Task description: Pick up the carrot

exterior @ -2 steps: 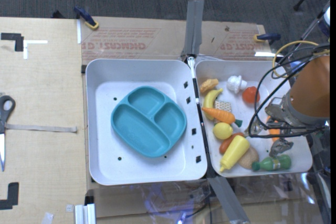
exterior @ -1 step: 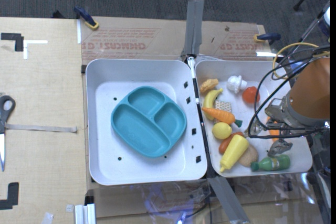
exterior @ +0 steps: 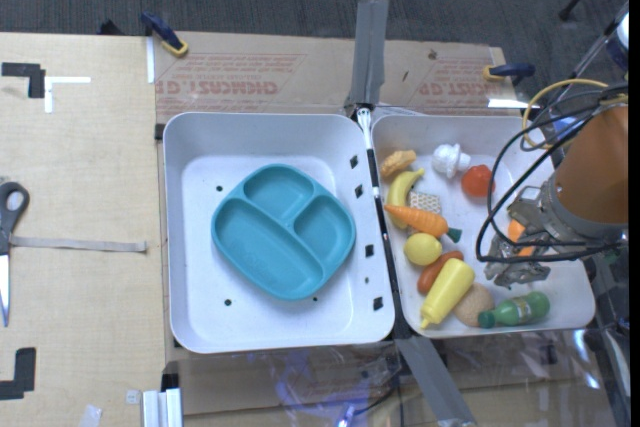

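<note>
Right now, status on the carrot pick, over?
Gripper low over right bin, near its right wall. Carrot lies untouched by left wall. Lemon and banana crowd it.

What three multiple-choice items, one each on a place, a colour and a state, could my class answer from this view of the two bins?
1. Where does the orange toy carrot lie?
A. in the right white bin
B. on the plate
C. on the bench

2. What colour is the divided plastic plate in the left white bin?
A. red
B. blue
C. yellow

3. How does the carrot stand to the two-finger gripper?
A. between its fingers
B. lying apart from it
C. lifted above the bin

Key: 1 A, it lies among the toy foods, beside the yellow banana; 2 B, it is plainly blue; 3 B, the gripper hangs nearer the bin's right side.
</note>
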`<state>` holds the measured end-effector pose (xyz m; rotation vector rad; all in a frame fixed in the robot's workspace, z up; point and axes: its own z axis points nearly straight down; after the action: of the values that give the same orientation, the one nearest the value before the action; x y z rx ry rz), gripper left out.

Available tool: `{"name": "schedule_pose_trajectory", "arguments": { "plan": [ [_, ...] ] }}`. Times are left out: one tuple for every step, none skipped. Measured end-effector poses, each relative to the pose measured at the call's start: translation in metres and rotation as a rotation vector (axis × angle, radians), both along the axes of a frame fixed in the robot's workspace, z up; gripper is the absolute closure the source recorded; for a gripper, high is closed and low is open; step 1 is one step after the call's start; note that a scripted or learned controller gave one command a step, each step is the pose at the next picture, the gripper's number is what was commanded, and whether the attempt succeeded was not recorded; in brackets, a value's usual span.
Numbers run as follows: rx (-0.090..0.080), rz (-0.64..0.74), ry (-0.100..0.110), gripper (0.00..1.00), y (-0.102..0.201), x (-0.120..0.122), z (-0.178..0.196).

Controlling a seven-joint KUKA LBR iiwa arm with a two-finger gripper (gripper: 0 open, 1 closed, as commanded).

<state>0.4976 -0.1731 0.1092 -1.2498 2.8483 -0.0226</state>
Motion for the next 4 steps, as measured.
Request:
{"name": "schedule_pose_trajectory", "arguments": {
  "plan": [
    [0.001, 0.000, -0.006, 1.00, 0.001, 0.003, 0.010],
    [-0.004, 0.363, 0.028, 1.00, 0.056, 0.030, 0.103],
    [-0.003, 0.363, 0.028, 0.00, 0.056, 0.030, 0.103],
    [-0.002, 0.245, 0.030, 0.00, -0.004, 0.055, -0.017]
  ]
}}
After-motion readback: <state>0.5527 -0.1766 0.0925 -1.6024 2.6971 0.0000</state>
